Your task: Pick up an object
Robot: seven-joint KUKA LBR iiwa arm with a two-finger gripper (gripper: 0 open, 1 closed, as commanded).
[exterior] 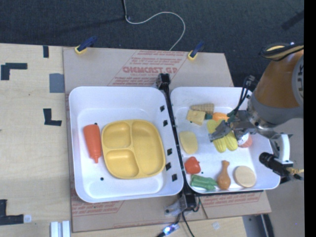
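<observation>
My gripper (220, 132) is low in the right bin (256, 94), reaching in from the right. It hangs right over the yellow corn (227, 143) and hides that toy's upper part. A yellow-green piece (213, 126) shows just left of the gripper. An orange carrot (220, 116) and a cheese chunk (195, 116) lie just behind it, with a waffle cone (202, 107) further back. A pink-and-white piece (245, 141) peeks out at the gripper's right side. I see nothing lifted off the bin floor.
The right bin also holds a pale oval (188, 142), a red pepper (192, 166), a green vegetable (203, 182), a drumstick (224, 175) and a round bun (244, 176). The left bin (79, 102) holds a yellow divided plate (133, 148) and a red-orange sausage (92, 142).
</observation>
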